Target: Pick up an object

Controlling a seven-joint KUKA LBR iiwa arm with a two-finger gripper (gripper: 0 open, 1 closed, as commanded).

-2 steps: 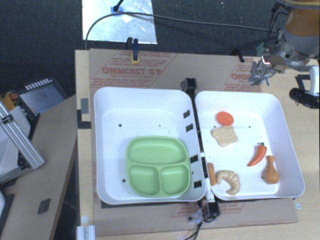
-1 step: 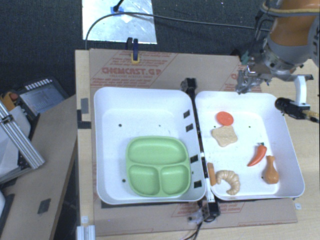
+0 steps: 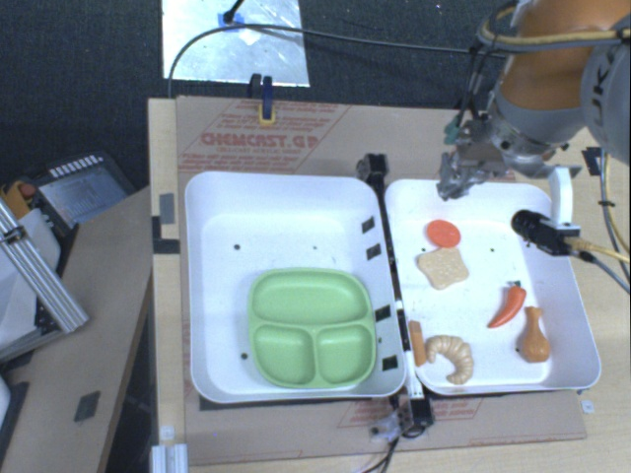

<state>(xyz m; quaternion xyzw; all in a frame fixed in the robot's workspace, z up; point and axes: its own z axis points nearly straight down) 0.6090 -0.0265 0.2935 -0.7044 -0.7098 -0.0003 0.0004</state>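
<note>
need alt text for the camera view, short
The gripper hangs over the far edge of the right bin, which holds a tomato slice, bread slice, chili pepper, croissant and drumstick. The left bin holds a green divided tray.

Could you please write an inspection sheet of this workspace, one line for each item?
Surface: cardboard-covered bench with left bin and right bin side by side.
Job's things: in the right bin, tomato slice, bread, chili, croissant, carrot, drumstick.
Clutter: green tray in the left bin.
Grippers: gripper above the right bin's far edge, holding nothing seen.
Cables: black cable across the far side; wires at the near edge.
Surroundings: metal sheet, grey device at left.
</note>
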